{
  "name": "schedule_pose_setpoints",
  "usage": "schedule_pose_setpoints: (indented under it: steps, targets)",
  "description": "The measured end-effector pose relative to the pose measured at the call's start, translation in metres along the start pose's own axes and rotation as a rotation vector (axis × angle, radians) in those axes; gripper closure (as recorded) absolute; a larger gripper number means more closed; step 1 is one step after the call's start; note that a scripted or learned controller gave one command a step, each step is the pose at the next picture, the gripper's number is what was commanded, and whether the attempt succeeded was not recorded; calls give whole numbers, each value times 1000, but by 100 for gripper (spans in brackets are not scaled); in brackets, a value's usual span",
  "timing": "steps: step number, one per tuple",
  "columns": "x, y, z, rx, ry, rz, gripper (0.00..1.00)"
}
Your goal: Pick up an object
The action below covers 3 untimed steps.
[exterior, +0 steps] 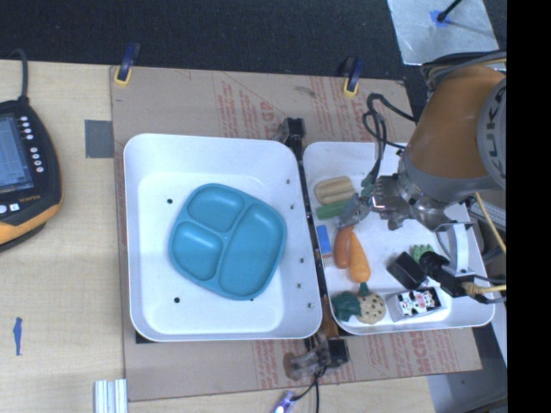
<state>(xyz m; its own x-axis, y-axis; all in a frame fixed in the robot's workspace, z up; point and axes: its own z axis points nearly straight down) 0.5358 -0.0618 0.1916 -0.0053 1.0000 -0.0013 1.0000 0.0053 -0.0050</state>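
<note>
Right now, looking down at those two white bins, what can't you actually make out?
- Gripper: its tips are small and dark against the toys, so open or shut is unclear.
- Right bin: the arm covers its far right part.
- Small printed card: print too small to read.
- Handheld screen: cut off by the left edge.

Partial white letters "UK" appear on the grey arm (495, 140) at 3 o'clock. Red printing repeats along the cardboard sheet (215, 93) on the desk; it is too faint to read.
</note>
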Motion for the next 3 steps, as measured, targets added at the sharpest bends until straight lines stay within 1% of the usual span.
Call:
schedule_pose_setpoints:
  steps: [1, 2, 3]
  targets:
    - [8, -19, 0, 0, 0, 1, 0]
    - [-33, -40, 101, 1, 1, 1, 0]
    - [-33, -39, 91, 0, 0, -4, 100]
